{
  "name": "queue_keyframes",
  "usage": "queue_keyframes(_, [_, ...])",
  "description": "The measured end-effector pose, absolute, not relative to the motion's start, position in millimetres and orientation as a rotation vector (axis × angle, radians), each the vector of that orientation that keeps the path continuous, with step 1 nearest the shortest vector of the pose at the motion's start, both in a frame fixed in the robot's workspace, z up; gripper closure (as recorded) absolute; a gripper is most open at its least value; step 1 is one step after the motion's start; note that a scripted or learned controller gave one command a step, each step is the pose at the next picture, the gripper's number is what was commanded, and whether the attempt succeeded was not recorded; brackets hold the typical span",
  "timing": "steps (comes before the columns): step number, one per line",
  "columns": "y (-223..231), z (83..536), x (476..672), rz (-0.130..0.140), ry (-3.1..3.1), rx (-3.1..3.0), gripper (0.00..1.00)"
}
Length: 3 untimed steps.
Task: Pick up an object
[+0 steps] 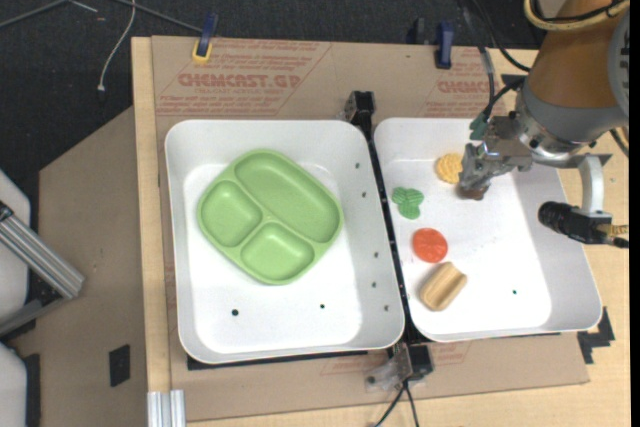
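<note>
Yellow cracker (448, 167) partly hidden by gripper (472, 185); its grip state unclear.

In the right bin (520, 310) I see open floor along the near edge and the whole right side, wide enough for my claw (471, 185). 4 things crowd its left half: a yellow piece (448, 167) just beside the claw, a green piece (407, 202), a red disc (430, 244) and a tan block (442, 286). In the left bin (200, 315) the green tray (268, 215) fills the middle; the near corners stay free.
</note>
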State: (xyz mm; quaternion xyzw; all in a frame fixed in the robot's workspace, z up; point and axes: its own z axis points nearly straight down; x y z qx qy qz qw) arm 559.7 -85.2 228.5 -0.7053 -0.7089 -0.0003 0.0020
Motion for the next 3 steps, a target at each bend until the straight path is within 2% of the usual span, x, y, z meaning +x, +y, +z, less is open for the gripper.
queue_keyframes(2, [24.8,212.5,564.7,-0.002,-2.227,-2.213,1.0])
queue_keyframes(3, [84.2,225.5,562.3,-0.004,-2.228,-2.213,1.0])
